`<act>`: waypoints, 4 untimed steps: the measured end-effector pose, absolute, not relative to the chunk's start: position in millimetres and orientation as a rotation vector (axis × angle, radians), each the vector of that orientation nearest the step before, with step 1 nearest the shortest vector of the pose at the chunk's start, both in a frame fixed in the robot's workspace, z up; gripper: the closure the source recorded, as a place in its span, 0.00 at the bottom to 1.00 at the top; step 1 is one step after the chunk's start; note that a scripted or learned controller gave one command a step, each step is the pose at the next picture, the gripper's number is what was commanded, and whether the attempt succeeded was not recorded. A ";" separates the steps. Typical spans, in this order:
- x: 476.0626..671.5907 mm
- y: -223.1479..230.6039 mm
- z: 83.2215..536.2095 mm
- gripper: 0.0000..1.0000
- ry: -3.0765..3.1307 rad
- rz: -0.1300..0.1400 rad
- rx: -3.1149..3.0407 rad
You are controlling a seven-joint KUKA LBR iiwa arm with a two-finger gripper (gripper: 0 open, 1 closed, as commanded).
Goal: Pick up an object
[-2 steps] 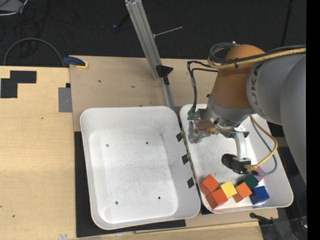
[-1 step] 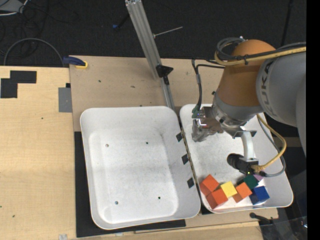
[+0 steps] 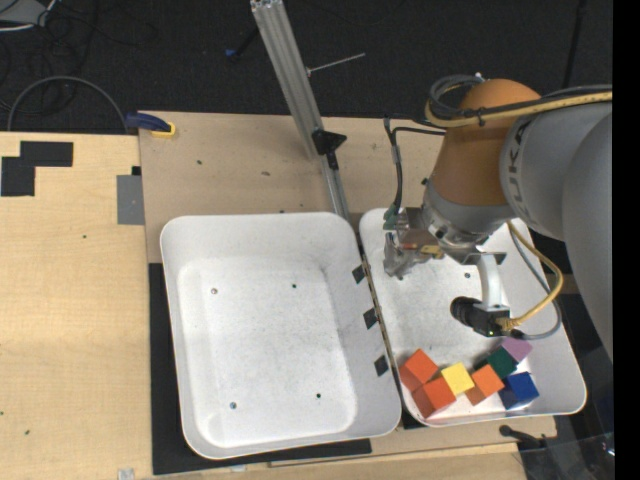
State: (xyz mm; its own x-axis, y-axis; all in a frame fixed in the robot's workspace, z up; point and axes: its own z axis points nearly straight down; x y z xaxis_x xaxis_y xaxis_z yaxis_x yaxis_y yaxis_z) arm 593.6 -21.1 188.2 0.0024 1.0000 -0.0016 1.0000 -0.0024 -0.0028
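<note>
Your gripper [image 3: 400,258] hangs over the right bin [image 3: 565,393].
Its jaws: you cannot tell. Bright blocks [image 3: 465,378] huddle in the near corner.

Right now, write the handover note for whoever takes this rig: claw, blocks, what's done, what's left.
Claw: over the far end of the right bin, low, nothing seen between its fingers; open or shut cannot be told.
Blocks: all clustered in the right bin's near corner: two red-orange blocks, a yellow block, an orange block, a green block, a blue block, a purple block.
Left bin: white, beside the right one.
Done: no pick yet.
Left: reach the cluster, grasp one block, lift.
</note>
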 end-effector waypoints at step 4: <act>599.2 17.6 199.3 1.00 -2.224 0.005 -2.216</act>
